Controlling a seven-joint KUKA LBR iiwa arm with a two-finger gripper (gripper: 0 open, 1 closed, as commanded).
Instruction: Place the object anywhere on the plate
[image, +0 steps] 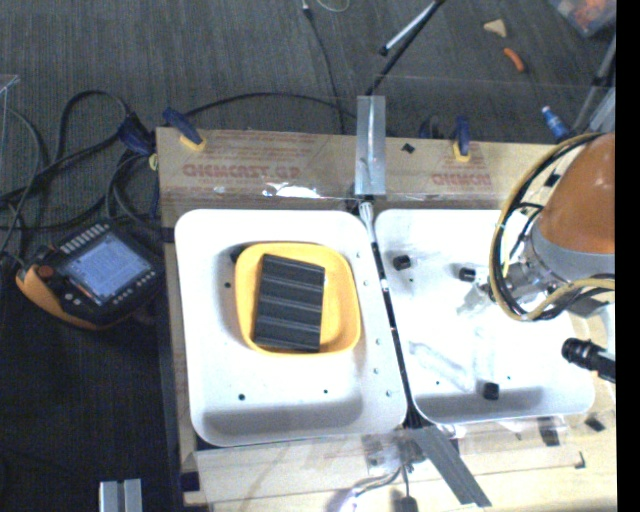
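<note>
From my station I see the dark grey, ribbed rectangular block (290, 300) lying flat on the square yellow plate with rounded corners (345, 315). The block looks matte, almost charcoal, with four raised bands running across its width and shallow grooves between them; its long sides run up and down the view, tilted slightly so its top end leans right. It sits near the middle of the plate, leaning toward the plate's left side, with yellow rim showing on every side of it.

The plate rests in the left shallow white bin (200, 330), in the bin's upper half.

The grey arm with the orange band (590, 200) reaches over the right shallow white bin (440, 300) from the right, ringed by looped black-and-yellow cabling (505, 260). The gripper's state I cannot tell from here, since the wrist and cabling cover that end of the arm. The arm is well apart from the block and the plate.

A few small black pieces (401, 262) lie scattered in the right bin. A handheld control pendant with a lit screen (95, 275) sits on the floor left of the bench.
</note>
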